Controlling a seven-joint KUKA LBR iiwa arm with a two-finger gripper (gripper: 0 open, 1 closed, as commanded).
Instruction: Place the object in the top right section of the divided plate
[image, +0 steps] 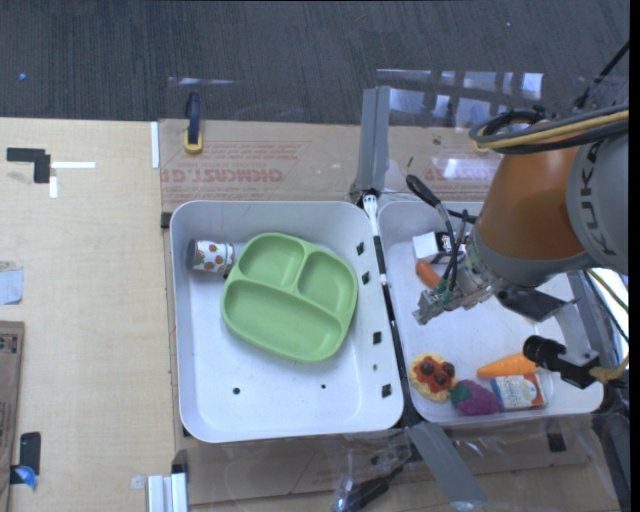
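On your far left, the wooden bench (80, 300) runs out of frame, with a few small things along its edge cut off and too partial to name. Moving right, you reach the left bin (200, 400), and in its upper left corner a small cup with a red-spotted pattern (211, 257) lies on its side, touching the rim of the green divided plate (290, 296). The plate sits tilted in the upper half of that bin, showing you one long section and two smaller ones, all bare. Cross the divider into the right bin (470, 340) and the view gets harder to read. The gripper (432, 305) hangs over the bin's upper middle, its tip a tangle of metal and wiring; you cannot tell from here how its fingers stand. Just above and beside the tip, an orange piece (428, 272) lies on the bin floor, partly covered by cables. Along the bin's bottom edge you see a small pizza toy (432, 376), a purple grape bunch (476, 398), a small carton (519, 392) and a carrot (506, 366), crowded together. The grey and orange arm (530, 215) hides the bin's upper right portion.
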